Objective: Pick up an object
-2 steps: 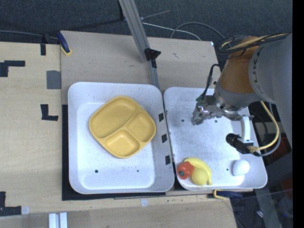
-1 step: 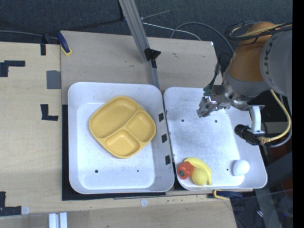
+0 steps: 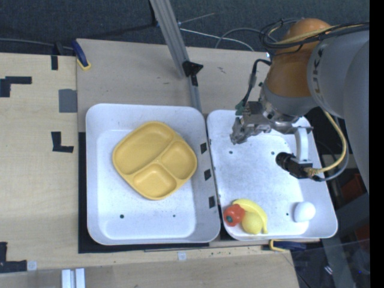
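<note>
Yellow and red toy fruit (image 3: 245,215) sits in the near corner of the right bin (image 3: 264,167), a white ball (image 3: 303,211) near it. The gripper (image 3: 240,132) hangs over the bin's far end, holding nothing; its opening cannot be told. It should centre over one piece before descending.

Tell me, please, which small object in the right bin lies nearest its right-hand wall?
The white ball; the banana and red fruit cluster farther left along the near wall.
</note>
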`<state>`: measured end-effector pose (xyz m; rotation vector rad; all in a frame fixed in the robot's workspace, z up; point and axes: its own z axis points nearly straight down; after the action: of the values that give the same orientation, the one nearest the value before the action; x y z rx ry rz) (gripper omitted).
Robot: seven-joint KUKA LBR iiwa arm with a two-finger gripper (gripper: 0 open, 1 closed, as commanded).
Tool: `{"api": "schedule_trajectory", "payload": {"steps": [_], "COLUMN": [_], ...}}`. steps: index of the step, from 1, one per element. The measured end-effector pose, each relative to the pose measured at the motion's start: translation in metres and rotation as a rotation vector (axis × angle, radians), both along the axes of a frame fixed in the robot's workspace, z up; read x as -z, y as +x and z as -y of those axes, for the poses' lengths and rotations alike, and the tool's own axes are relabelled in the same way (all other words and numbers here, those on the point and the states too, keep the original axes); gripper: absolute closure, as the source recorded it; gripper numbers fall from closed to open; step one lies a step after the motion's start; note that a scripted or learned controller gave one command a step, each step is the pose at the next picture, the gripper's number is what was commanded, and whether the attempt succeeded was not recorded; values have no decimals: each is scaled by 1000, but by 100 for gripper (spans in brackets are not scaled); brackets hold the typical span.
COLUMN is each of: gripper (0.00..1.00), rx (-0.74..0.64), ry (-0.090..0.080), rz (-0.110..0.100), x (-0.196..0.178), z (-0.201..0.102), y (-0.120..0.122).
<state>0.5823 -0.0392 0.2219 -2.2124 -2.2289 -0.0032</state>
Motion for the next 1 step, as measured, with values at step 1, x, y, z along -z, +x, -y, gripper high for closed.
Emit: {"api": "schedule_trajectory", "payload": {"steps": [1], "gripper": [100], "rx": [0], "ry": [0], "rz": [-3], "x": [7], "z": [-61], "y": [2]}}
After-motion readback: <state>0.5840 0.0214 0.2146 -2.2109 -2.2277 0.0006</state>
